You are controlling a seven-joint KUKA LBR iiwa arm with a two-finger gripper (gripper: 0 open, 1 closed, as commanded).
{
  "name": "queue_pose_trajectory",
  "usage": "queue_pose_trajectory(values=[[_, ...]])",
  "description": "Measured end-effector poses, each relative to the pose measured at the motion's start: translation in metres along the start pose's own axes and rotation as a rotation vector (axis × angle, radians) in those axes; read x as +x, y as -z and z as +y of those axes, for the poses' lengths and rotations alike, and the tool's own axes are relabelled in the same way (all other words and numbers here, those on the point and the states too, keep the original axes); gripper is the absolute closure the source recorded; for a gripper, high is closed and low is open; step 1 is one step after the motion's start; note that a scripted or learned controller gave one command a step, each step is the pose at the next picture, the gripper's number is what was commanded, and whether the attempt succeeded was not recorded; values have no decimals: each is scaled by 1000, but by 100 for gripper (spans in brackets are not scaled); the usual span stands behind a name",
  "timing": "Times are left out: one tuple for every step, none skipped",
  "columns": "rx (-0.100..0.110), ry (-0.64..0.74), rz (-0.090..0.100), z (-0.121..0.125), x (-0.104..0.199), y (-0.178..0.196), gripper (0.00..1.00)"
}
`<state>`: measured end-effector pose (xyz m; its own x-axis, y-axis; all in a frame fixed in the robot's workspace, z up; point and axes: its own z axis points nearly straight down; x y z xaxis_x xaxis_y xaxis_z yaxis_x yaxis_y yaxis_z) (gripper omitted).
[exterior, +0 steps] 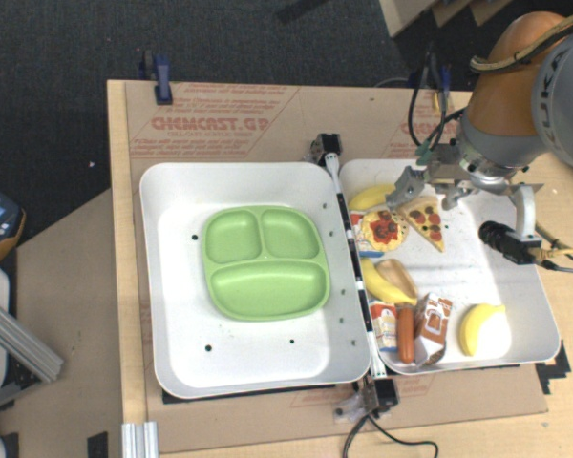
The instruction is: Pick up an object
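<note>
Spread open, the gripper (428, 192) hangs over the right bin (525, 343), just above the pizza slice (427, 223), which lies with its tip pointing near-right. Red print on the board (220, 122) reads "CHEMCAST".

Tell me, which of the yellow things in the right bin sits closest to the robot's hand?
The small yellow piece at the bin's top-left, beside the hand. The banana and the yellow lemon-like piece lie further down the picture.

Green tray (265, 261) in white left bin (172, 284); right of it yellow bananas (387, 282), red-dotted pizza slice (427, 224), yellow lemon (482, 327).
</note>
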<state>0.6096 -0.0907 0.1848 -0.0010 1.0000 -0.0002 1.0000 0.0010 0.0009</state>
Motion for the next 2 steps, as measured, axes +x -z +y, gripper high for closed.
queue_pose_trajectory(values=[[-18,1,-4,-16,-18,-77,0],[5,1,7,49,-28,-87,0]])
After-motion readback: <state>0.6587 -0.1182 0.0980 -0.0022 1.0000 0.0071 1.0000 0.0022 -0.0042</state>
